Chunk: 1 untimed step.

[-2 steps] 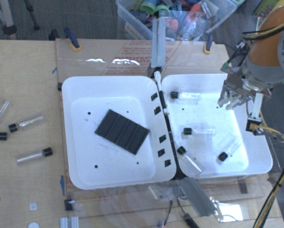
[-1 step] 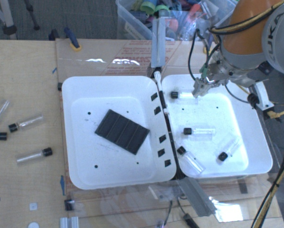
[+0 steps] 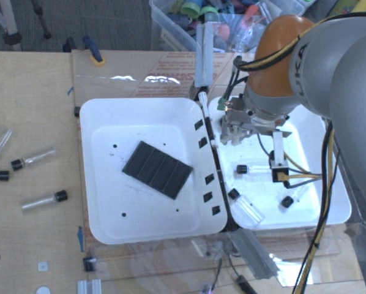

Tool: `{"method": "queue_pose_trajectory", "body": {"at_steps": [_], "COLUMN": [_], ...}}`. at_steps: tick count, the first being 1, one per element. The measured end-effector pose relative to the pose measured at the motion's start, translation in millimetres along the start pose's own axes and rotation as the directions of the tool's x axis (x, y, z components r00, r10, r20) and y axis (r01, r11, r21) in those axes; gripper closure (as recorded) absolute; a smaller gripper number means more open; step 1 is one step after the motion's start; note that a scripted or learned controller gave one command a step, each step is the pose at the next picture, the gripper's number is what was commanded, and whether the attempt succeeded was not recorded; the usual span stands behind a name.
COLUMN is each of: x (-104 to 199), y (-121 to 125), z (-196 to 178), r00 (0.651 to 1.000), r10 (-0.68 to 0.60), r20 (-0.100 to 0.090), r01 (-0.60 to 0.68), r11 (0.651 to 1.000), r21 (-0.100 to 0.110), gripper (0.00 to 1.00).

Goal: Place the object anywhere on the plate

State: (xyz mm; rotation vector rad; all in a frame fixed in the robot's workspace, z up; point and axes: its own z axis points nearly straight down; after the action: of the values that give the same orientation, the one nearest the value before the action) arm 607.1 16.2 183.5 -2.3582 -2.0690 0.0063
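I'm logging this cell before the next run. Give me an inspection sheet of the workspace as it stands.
Surface: two white bins, left bin and right bin, on a wooden bench.
Job's things: dark ridged plate in left bin; clear vials in right bin.
Clutter: vials on bench at left.
Grippers: hand over right bin, state unclear.
Cables: yellow and black cables along arm.
Surroundings: tub of toys behind.

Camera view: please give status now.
Tool above right bin, fingers unclear. Vials lie in that bin. Dark plate in left bin.
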Motion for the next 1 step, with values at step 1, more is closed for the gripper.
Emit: {"method": "queue_pose_trajectory", "body": {"at_steps": [1], "x": [63.5], "y": [51.4], "z": [-0.8], "r00": [0.961], "r10": [0.276], "r20": [-0.001], "r01": [-0.276], "r11": [0.961], "r21": [-0.006], "gripper": [1.0]}}
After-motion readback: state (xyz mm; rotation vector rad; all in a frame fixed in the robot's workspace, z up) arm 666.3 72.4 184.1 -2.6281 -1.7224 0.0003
